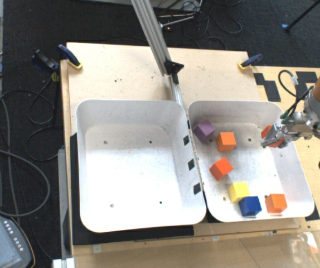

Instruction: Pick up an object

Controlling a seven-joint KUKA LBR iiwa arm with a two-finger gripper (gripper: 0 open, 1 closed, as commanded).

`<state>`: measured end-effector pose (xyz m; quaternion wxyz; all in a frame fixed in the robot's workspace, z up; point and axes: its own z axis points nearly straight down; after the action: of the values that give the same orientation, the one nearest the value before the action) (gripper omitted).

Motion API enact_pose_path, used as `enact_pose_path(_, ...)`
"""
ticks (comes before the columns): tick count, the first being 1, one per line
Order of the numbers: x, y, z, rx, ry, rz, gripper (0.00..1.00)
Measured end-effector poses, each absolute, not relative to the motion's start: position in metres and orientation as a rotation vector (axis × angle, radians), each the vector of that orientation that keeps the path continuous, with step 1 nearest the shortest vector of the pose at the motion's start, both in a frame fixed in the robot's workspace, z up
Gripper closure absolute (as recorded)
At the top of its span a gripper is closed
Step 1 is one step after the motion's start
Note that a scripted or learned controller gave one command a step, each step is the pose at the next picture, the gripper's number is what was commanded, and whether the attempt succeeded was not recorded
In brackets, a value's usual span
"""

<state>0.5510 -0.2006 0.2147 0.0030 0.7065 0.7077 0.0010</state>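
My gripper (272, 137) hangs over the right side of the right bin (302, 175), reaching in from the right. A small red block (267, 132) shows between its fingers and looks lifted off the bin floor, so the gripper is shut on it. Loose in the same bin lie a purple block (204, 130), an orange block (226, 141) and a red-orange block (221, 168). Nearer the front edge are a yellow block (238, 191), a blue block (250, 206) and another orange block (276, 203).
The left bin (93, 166) stands beside the right one, and their walls meet at the middle. A slanted metal rail (151, 29) runs down to the bins' back junction. Clamps (71, 57) (250, 62) sit at the board's far corners.
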Motion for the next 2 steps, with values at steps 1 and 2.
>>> enact_pose_path(1,0.552,-0.201,0.229,2.216,2.222,0.001,1.0)
enact_pose_path(2,0.554,-0.14,0.222,2.214,2.233,0.001,1.0)
